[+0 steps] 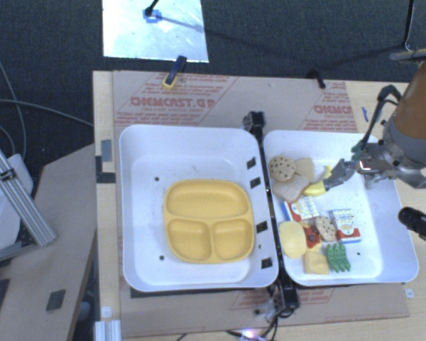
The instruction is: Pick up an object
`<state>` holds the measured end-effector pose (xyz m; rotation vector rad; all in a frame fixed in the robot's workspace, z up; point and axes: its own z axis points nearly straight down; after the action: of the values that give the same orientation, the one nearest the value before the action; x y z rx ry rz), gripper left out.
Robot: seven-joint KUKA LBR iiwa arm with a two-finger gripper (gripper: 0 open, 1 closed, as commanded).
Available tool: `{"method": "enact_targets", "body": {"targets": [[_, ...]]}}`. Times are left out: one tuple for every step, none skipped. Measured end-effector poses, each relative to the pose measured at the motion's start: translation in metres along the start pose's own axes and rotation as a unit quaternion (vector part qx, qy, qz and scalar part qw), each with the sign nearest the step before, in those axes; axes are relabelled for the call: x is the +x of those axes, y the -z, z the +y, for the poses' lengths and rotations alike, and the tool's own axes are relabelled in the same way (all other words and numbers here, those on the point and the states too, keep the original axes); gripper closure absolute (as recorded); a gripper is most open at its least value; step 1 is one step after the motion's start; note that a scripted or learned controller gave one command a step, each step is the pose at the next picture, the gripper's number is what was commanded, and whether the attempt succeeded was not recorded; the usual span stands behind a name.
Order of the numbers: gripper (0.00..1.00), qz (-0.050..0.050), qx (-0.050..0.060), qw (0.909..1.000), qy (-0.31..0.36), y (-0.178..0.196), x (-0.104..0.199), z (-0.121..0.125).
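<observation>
The right white bin [390, 261] holds several toy foods. A chocolate-chip cookie [281, 167] and a bread slice [291, 189] lie at its upper left, with a yellow banana [314, 187] beside them. Lower down are a small carton [344, 224], a second cookie [326, 227], a pale yellow disc [292, 239], a cheese wedge [315, 262] and a green piece [338, 256]. My gripper [336, 177] reaches in from the right and hangs low over the bin, its tip just right of the banana. I see nothing held in it.
The left white bin [138, 190] carries a yellow divided plate [209, 220]. A black divider with clips [264, 190] runs between the two bins. The arm's grey wrist and orange band [415, 119] hang over the right bin's far right side.
</observation>
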<state>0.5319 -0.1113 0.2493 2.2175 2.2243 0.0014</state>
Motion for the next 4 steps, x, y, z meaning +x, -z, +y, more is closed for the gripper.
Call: {"method": "enact_targets", "body": {"targets": [[0.00, 0.001, 0.005, 1.0000, 0.000, -0.168, 0.019, -0.017], [0.00, 0.001, 0.001, 1.0000, 0.000, -0.165, 0.028, -0.014], [0.00, -0.001, -0.003, 1.0000, 0.001, -0.164, 0.018, 0.044], [0.00, 0.000, -0.005, 1.0000, 0.002, -0.163, 0.029, 0.137]]}}
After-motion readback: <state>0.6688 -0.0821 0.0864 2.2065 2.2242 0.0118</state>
